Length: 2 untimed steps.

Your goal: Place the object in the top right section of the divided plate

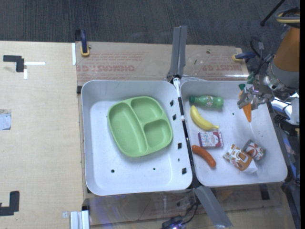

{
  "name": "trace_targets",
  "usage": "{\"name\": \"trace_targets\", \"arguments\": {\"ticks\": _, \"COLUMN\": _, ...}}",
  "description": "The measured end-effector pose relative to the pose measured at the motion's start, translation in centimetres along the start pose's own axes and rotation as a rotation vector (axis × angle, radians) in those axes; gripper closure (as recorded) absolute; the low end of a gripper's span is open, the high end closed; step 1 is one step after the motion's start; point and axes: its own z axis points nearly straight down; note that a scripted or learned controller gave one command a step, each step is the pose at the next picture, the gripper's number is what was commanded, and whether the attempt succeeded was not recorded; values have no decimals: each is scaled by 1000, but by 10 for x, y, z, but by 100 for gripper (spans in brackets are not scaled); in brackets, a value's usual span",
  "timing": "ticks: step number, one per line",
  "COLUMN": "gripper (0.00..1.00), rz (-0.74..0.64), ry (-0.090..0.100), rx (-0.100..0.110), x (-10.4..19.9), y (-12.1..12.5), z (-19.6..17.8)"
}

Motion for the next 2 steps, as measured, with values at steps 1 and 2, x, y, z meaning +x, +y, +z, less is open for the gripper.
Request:
{"name": "trace_targets", "arguments": {"ticks": 1, "gripper": 100, "rz": 23, "ry": 0, "rx": 0, "x": 93, "y": 34, "z": -15}}
{"name": "trace_targets", "arguments": {"ticks": 2, "gripper": 100, "rz": -122, "ry": 0, "rx": 1, "x": 147, "y": 0, "z": 1}}
